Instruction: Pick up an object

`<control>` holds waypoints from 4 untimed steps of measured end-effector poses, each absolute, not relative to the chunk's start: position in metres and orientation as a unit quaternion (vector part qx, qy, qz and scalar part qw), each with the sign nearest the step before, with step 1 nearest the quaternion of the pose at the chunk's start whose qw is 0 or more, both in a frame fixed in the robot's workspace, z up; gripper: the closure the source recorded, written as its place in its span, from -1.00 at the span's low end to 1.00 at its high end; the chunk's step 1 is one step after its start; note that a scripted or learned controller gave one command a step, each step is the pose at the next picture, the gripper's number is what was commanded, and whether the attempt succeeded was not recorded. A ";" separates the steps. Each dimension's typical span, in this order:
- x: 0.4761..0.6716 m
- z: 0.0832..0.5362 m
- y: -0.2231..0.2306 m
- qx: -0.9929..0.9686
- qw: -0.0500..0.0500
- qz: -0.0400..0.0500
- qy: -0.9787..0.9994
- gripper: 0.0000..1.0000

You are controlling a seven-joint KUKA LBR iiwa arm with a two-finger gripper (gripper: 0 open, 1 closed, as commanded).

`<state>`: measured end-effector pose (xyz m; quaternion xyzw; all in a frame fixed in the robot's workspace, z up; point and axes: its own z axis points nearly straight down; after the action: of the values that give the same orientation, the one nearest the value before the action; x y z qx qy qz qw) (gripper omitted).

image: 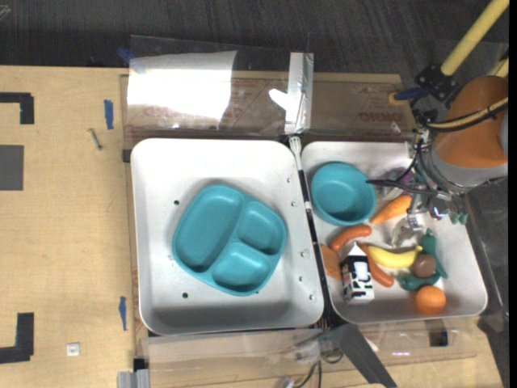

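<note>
- Right now, camera view: the gripper (410,226) hangs low over the crowded right bin (468,259), at the lower right of the frame.
- Whether it grips anything, I cannot tell.
- Beneath it the banana (391,257) touches its neighbours, so a grasp may slip or catch two.

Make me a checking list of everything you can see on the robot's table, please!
Surface: wooden bench bearing two white bins, left bin and right bin.
Job's things: in the right bin, a blue bowl, banana, orange, carrot, sausage and a black-and-white carton.
Clutter: blue divided plate in the left bin.
Grippers: gripper low over the food pile; fingers unclear.
Cables: black cables by the wrist.
Surroundings: dark floor.
</note>
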<state>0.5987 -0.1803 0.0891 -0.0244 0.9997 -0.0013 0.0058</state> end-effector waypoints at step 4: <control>0.544 0.090 -0.104 0.126 0.005 -0.003 0.992 -1.00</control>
<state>0.5437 -0.1038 0.0896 0.1260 0.9920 -0.0034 0.0053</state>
